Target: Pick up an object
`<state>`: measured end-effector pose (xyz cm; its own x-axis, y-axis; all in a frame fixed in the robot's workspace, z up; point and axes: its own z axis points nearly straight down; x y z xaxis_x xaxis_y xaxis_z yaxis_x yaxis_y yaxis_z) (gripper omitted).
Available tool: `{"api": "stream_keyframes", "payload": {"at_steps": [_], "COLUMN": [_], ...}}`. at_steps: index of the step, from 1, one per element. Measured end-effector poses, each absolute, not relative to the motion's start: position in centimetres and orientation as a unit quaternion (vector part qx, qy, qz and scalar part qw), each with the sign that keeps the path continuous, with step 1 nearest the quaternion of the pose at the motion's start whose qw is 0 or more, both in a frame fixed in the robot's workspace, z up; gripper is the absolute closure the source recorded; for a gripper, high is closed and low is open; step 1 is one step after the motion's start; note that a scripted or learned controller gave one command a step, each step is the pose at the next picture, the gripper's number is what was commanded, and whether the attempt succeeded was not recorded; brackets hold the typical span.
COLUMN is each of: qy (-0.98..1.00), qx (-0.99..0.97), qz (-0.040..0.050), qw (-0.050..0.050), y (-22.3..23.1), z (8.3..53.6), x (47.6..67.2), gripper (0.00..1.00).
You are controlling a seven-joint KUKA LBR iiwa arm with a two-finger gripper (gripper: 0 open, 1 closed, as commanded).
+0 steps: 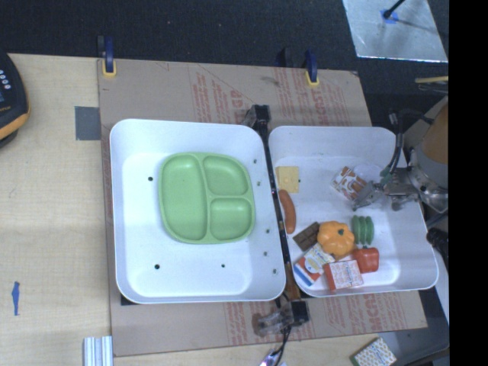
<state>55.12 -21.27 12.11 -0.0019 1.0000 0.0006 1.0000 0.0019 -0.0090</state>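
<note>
nearby, red-and-white crinkled packet (348,181) beside claw (371,195)

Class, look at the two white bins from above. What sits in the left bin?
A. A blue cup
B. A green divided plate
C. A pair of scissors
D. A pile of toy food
B: the left bin holds a green divided plate with three compartments, while the toy food, such as the orange pumpkin and the sausage, lies in the right bin.
</note>
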Motion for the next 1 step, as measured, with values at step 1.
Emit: {"api": "stream_keyframes", "payload": {"at_steps": [1], "qy": [-0.71], "qx": [-0.704], "qz": [-0.001], "qw": [0.001], "y": [-20.54], "z": [9.17], "x": [61.87], "gripper": [0.0]}}
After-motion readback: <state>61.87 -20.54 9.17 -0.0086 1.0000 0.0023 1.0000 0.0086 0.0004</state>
